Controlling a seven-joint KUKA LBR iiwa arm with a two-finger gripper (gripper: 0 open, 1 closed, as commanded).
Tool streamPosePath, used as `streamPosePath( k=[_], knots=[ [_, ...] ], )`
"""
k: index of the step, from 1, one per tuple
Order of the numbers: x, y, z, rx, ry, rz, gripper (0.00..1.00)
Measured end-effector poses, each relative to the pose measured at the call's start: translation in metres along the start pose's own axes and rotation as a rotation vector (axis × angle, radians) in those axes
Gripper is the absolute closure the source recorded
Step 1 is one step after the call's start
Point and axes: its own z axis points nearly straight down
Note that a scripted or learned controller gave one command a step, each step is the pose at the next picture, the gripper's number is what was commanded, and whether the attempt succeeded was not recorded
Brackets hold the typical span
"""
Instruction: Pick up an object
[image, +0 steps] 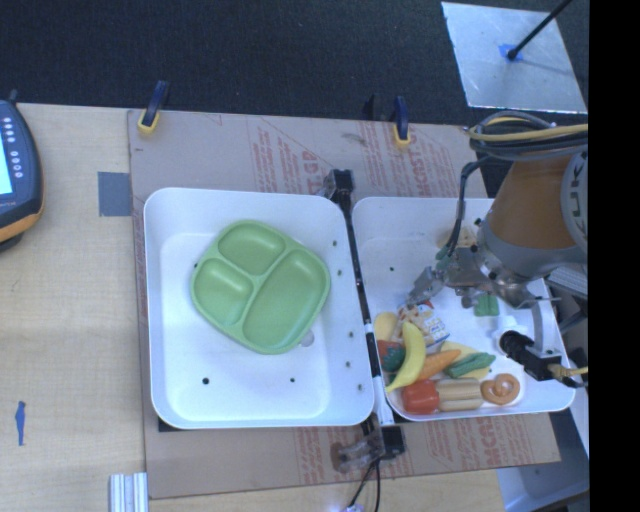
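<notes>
1. In the camera view, the gripper (432, 283) hangs low over the right bin (400, 225), its dark fingers pointing toward the bin's middle; whether they are spread or pressed together cannot be told from this slant.
2. The candidate objects lie heaped just below and in front of the gripper: a banana (410, 358), a small printed packet (428, 322), a carrot (440, 362), a tomato (420, 397), a hot dog (458, 398) and a doughnut (500, 388).
3. Nothing visibly sits between the fingers, so the pick looks not yet made.
4. Far off to the gripper's other side, the left bin (165, 300) holds a green divided plate (262, 285).
5. Likely risks: the crowded pile could make the fingers land on two items and slip, or the curved banana could roll away.
</notes>
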Motion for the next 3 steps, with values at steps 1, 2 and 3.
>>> streamPosePath(
  k=[1, 2, 3],
  knots=[
    [0.000, 0.005, 0.056, -0.010, -0.002, 0.000, 0.00],
    [-0.003, 0.006, 0.041, -0.014, -0.005, 0.000, 1.00],
    [0.057, -0.019, -0.051, -0.021, -0.001, -0.007, 1.00]
  ],
)
